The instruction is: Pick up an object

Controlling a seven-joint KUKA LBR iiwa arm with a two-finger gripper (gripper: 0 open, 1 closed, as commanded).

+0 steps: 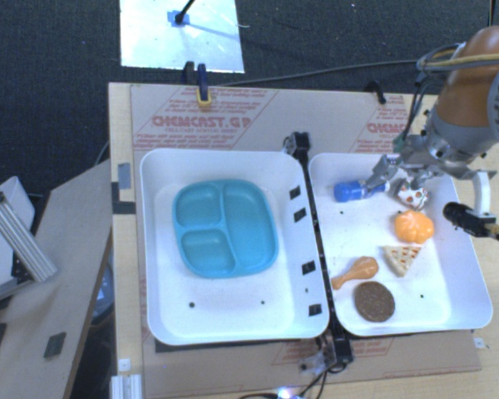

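Hovering low over the far end of the right bin, the gripper sits just above the gap between a blue cylinder and a small white spotted piece. Whether the fingers are spread or closed cannot be told from here, and nothing is seen between them.

The nearest candidates are those two; the cylinder lies on its side, one end just under the gripper. An orange pumpkin-like toy, a cheese wedge, a drumstick and a brown disc lie further toward the near edge.

To do this well, the arm should probably centre over one item, straddle the cylinder across its narrow width, and avoid nudging the spotted piece.

The left bin holds a blue divided tray; both bins rest on the bench.
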